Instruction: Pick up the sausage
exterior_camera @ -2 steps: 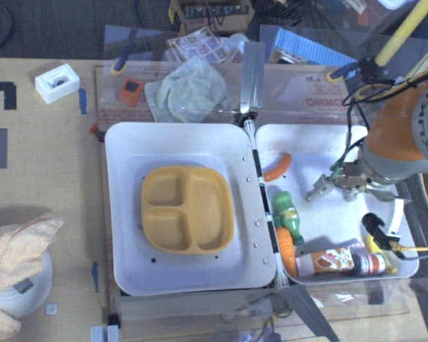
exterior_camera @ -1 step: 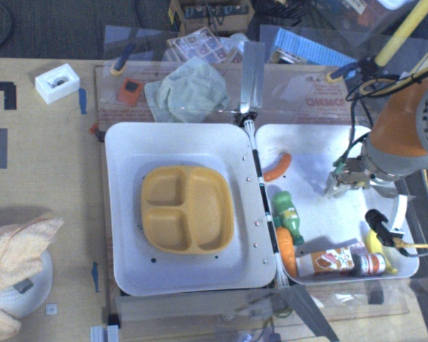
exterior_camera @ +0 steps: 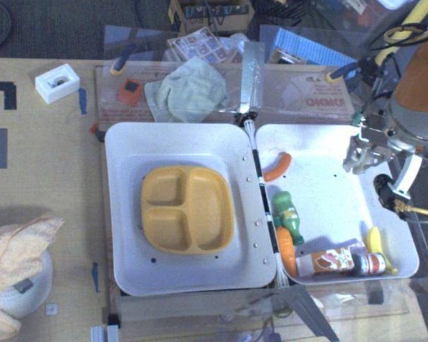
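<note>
The sausage (exterior_camera: 277, 167), a short orange-red curved piece, lies in the right bin (exterior_camera: 321, 184) near its upper left corner, close to the divider between the bins. My gripper (exterior_camera: 362, 159) hangs over the right edge of that bin, well to the right of the sausage and apart from it. It is open, with nothing between its fingers. The grey arm with its orange band (exterior_camera: 419, 84) comes in from the right above it.
The right bin also holds a green bottle (exterior_camera: 287, 212), a carrot (exterior_camera: 287, 252), a sauce bottle (exterior_camera: 344, 263) lying along the front wall and a banana (exterior_camera: 376, 244). A yellow compartment plate (exterior_camera: 187, 209) sits in the left bin (exterior_camera: 121, 191). A pale cloth (exterior_camera: 189, 91) lies behind the bins.
</note>
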### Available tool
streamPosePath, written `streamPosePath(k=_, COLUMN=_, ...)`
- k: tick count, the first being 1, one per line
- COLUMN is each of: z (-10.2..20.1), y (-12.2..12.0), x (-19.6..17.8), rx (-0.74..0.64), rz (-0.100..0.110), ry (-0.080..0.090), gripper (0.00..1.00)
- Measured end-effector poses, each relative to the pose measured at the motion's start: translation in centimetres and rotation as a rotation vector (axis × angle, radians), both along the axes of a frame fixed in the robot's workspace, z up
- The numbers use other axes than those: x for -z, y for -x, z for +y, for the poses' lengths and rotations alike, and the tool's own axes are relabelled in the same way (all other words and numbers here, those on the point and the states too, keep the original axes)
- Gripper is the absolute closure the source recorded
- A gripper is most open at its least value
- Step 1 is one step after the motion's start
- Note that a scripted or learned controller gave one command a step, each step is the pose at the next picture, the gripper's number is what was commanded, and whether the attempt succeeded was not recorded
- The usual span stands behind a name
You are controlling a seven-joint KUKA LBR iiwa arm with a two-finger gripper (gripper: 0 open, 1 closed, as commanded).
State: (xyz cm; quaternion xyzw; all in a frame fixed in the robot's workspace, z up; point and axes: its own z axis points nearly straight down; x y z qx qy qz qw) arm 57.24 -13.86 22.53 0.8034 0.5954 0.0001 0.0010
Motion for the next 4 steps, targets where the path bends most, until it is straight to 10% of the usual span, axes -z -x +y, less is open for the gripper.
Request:
streamPosePath(k=2, z=-0.8, y=6.5, x=0.6, rx=-0.245, rz=0.004, ry=-0.003, gripper=1.0)
streamPosePath(k=3, z=5.3, y=9.3, x=0.7, rx=-0.465, rz=0.004, ry=-0.003, gripper=1.0)
streamPosePath(k=4, z=-2.3, y=9.2, x=-1.7, rx=-0.509, rz=-0.002, ry=0.002, gripper=1.0)
